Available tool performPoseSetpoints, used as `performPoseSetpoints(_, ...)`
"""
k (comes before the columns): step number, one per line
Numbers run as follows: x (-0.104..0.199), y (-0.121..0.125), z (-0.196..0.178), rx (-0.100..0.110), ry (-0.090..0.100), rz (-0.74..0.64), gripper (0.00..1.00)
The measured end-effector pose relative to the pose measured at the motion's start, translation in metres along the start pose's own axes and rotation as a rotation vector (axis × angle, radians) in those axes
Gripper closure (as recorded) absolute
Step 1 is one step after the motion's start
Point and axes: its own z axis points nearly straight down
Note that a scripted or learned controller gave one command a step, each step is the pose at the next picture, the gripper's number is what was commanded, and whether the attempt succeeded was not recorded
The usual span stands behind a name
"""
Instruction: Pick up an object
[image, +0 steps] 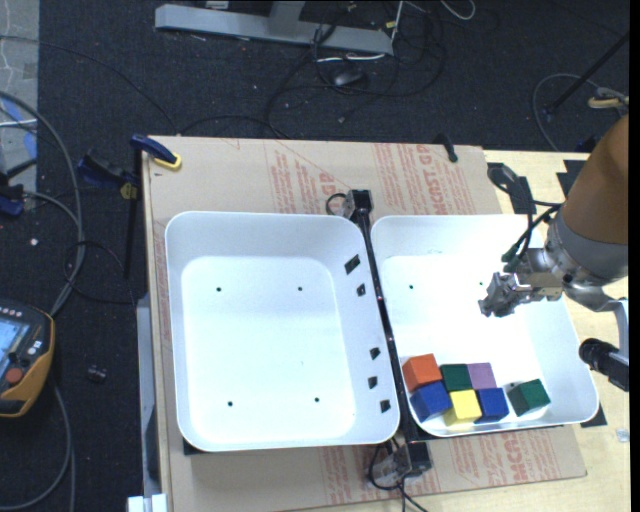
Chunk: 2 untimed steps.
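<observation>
Blocks sat clustered at the near edge of the right bin (560, 330): orange block (421, 369), blue block (431, 399), yellow block (465, 405), a second blue (492, 403), two green (457, 377) (528, 396), one purple (481, 374). None was lifted; the pick remained undone. Hand (497, 297) hovered farther back, blocks lying toward its 6 o'clock, well apart. Whether it was open or closed, cannot tell. Left bin (200, 240) lay at 9 o'clock.
</observation>
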Motion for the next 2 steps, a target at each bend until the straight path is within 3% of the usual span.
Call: performPoseSetpoints(2,0.088,0.036,-0.008,0.003,0.001,-0.004,1.00)
